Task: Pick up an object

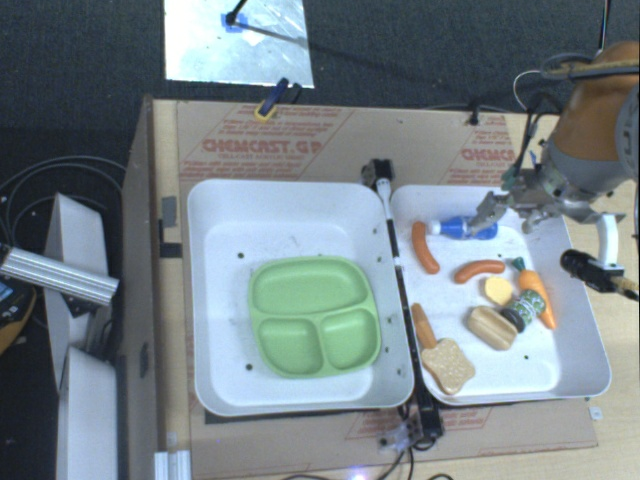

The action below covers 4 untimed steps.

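Hovering my gripper (497,211) at the right bin's (575,373) 12 o'clock edge, right over the blue tube (462,228), probably lining up a grab. Can't tell if it's open or closed. Sausages (480,269) and bread (447,365) sit toward 6.

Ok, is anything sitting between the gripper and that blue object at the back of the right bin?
Nothing visible. The gripper hangs at the back of the right bin, right over the blue object. The nearest items, two sausages, lie in front of it, apart.
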{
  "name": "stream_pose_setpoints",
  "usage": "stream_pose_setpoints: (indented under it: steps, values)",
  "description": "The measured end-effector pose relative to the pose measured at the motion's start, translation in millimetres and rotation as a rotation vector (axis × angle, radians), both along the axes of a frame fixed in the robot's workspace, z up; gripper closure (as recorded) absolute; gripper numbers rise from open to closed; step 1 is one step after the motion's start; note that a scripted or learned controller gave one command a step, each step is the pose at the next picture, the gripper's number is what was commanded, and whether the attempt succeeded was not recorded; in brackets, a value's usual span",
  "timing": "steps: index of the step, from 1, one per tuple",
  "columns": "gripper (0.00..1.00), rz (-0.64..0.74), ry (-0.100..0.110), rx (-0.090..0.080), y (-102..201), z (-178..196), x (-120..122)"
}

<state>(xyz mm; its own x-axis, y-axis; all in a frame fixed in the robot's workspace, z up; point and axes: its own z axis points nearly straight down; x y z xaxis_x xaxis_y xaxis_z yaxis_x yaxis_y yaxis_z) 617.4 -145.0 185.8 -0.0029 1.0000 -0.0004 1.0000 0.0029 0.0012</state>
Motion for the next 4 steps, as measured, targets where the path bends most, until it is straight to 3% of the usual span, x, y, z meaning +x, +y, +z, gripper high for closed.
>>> stream_pose_setpoints:
  steps: [1, 2, 3, 4]
  values:
    - [0.00, -0.006, 0.007, 0.003, 48.0, -96.9, 26.8]
    - [0.00, -0.008, 0.025, -0.001, 48.9, -98.3, 32.5]
    - [1.00, -0.006, 0.022, -0.002, 49.1, -90.9, 32.1]
    - [0.00, -0.006, 0.021, -0.003, 49.1, -90.8, 32.3]
